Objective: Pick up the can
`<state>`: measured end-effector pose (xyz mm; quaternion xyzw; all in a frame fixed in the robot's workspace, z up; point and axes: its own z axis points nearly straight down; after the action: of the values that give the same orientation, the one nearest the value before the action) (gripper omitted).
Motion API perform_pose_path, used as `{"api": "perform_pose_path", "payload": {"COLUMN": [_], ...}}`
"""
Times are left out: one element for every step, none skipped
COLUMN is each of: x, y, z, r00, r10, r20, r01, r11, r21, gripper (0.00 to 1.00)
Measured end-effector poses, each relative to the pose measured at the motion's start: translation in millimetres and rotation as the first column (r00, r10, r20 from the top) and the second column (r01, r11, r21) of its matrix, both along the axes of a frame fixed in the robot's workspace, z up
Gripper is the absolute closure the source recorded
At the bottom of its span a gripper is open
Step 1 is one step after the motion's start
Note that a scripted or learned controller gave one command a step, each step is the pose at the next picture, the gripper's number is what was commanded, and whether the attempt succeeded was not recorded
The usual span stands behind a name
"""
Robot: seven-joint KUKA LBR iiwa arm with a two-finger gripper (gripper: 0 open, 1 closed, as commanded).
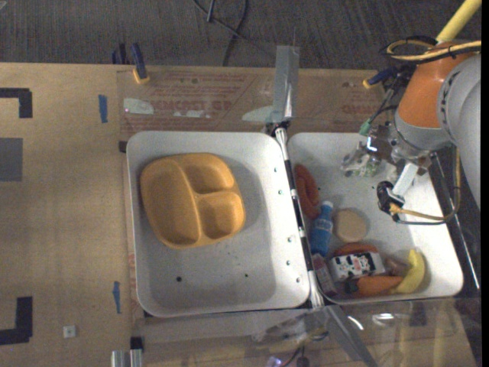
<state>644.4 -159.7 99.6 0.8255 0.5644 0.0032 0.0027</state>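
Plywood bench (69, 205) carries two shallow white bins side by side. At nine o'clock, the left bin (221, 281) holds a yellow divided plate (192, 199), lying flat toward its upper left. At three o'clock, the right bin (435, 281) holds a cluster of things: the can (351, 225), seen end-on as a tan disc near the bin's middle; a blue bottle (322, 228) just beside it at nine o'clock; a red sausage-shaped toy (307, 189) along the left wall; a banana (413, 272), a carrot (376, 285) and a black-and-white carton (356, 265) near six o'clock. At one o'clock from the can, the gripper (362, 162) hangs apart from it, over the bin's upper part; whether it is clenched or released cannot be told.
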Motion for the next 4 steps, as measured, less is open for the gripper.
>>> {"api": "perform_pose_path", "payload": {"x": [0.7, 0.7, 18.1, 22.7], "y": [0.6, 0.7, -37.1, -34.0], "z": [10.5, 10.4, -13.8, -1.7], "r00": [1.0, 1.0, 0.845, 0.848], "r10": [0.001, 0.001, -0.534, -0.53], "r20": [0.001, 0.0, -0.031, -0.014], "r01": [-0.001, -0.001, 0.535, 0.53], "r11": [1.0, 1.0, 0.845, 0.848], "r21": [0.0, 0.0, -0.003, 0.002], "gripper": [1.0, 0.0, 0.0, 1.0]}}
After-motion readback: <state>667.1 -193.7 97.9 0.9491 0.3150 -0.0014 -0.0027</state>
